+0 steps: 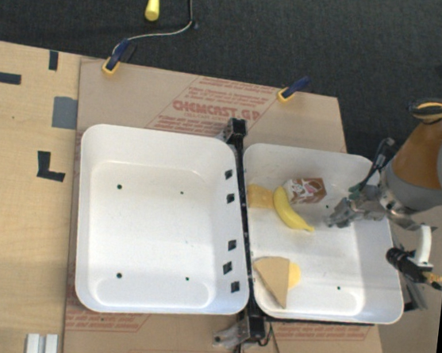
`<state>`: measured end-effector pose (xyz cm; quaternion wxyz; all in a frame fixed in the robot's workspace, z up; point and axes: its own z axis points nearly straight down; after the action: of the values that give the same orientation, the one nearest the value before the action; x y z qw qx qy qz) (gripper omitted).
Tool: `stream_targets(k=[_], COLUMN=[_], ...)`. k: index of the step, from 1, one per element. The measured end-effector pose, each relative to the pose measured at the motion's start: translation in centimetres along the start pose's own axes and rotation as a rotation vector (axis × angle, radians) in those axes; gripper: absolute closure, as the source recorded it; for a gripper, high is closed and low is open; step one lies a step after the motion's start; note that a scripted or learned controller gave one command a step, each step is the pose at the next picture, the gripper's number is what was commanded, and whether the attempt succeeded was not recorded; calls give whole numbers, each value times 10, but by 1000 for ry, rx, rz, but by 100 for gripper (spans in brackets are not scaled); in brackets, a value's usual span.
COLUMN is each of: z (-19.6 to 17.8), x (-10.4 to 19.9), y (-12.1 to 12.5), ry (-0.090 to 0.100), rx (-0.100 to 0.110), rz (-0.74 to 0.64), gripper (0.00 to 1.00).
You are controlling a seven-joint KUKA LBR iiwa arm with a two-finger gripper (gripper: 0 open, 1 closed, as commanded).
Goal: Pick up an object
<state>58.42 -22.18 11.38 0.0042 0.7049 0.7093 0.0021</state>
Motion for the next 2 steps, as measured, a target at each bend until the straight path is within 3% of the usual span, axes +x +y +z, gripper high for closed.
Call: stream_targets(k=[1,2], z=[28,28], x=[30,41], y=[-39,19], ry=[-1,1], rx=[5,5], rz=[7,2], gripper=[100,100])
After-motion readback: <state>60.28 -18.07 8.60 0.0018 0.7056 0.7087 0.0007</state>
